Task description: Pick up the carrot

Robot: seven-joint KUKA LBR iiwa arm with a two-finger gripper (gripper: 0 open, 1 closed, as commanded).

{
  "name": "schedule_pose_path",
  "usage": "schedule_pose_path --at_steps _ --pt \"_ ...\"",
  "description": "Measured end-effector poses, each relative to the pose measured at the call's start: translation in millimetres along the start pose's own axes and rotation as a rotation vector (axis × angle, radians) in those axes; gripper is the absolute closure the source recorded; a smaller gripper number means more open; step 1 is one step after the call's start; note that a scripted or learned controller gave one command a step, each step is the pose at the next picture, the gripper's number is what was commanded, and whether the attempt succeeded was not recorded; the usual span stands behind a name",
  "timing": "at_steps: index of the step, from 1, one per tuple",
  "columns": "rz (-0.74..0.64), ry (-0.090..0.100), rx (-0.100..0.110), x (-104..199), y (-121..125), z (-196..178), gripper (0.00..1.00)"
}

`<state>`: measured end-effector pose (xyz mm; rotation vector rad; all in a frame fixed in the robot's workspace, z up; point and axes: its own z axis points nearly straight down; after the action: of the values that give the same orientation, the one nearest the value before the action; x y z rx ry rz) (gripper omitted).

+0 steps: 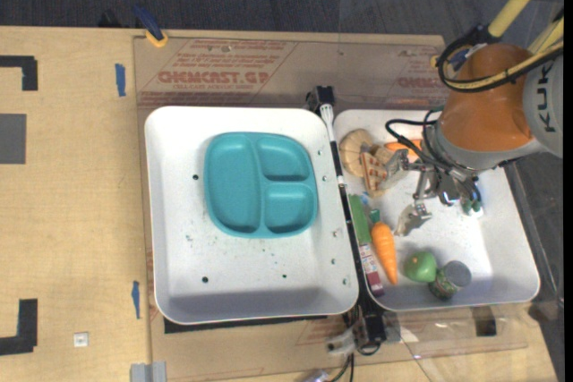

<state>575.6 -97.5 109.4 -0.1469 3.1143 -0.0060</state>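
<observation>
The carrot [385,251] lies in the right bin [501,255], near its left wall, with its thicker end up the view and its tip pointing down toward the front rim. Nothing grips it. Just to its left, a green stick-shaped item [362,217] and a dark red one [371,268] lie along the bin wall. To its right sit a green rounded vegetable [421,266], a small dark green piece [442,286] and a grey round object [457,272], close together near the front of the bin. Farther up the bin lies a tan, bread-like item [362,153].

The gripper [414,217] hangs above the bin floor, up and to the right of the carrot and apart from it. Whether it is apart or together I cannot tell, as the metal parts blur together. The arm [488,107] with its orange band enters from the right.

The left bin [179,219] holds a teal divided plate [261,183], resting flat near its middle. Both bins stand on the wooden bench [72,192]
</observation>
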Motion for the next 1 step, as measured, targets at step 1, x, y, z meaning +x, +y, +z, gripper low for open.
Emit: schedule_pose_path --at_steps 1 --pt "0.247 -0.025 -0.002 30.9 7.2 8.1 0.00"
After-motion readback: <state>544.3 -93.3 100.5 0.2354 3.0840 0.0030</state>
